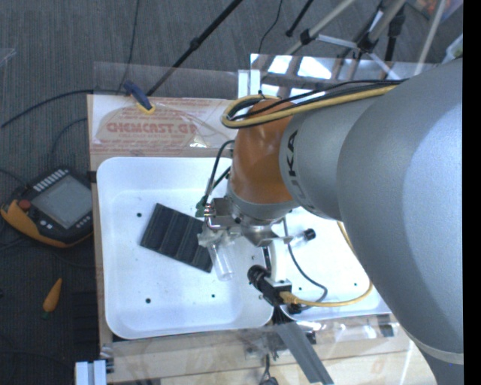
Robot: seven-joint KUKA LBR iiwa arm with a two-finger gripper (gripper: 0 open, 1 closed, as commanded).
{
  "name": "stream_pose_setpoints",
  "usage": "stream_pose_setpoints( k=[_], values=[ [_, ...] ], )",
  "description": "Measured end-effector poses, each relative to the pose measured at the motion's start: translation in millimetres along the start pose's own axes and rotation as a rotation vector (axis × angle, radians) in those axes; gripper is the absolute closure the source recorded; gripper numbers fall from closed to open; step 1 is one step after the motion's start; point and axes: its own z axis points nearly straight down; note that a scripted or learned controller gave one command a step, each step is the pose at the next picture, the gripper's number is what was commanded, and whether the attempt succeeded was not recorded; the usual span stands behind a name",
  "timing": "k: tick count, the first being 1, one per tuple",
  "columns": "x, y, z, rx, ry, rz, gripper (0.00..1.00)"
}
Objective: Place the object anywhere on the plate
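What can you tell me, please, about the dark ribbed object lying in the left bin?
The dark ribbed object is a flat, roughly rectangular slab, black to charcoal, with parallel ridges along its top; it looks like plastic or rubber. It lies flat and skewed on the floor of the left bin, nearer the right wall. The gripper hangs over its right end, hiding that edge, so contact there cannot be judged.

Dark grey carpet floor (pixel 45 68) left of the gripper, black cables (pixel 188 45) trailing across it, tripod legs (pixel 353 22) beyond
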Motion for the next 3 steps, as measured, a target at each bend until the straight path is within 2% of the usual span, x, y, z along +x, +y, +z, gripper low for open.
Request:
stream_pose_setpoints(
  k=[1,2,3],
  values=[
    [99,-1,-61,-0.004,0.000,-0.117,1.00],
    [78,-32,-166,-0.006,-0.003,-0.427,1.00],
    [87,-32,-107,-0.006,-0.003,-1.012,1.00]
  ],
)
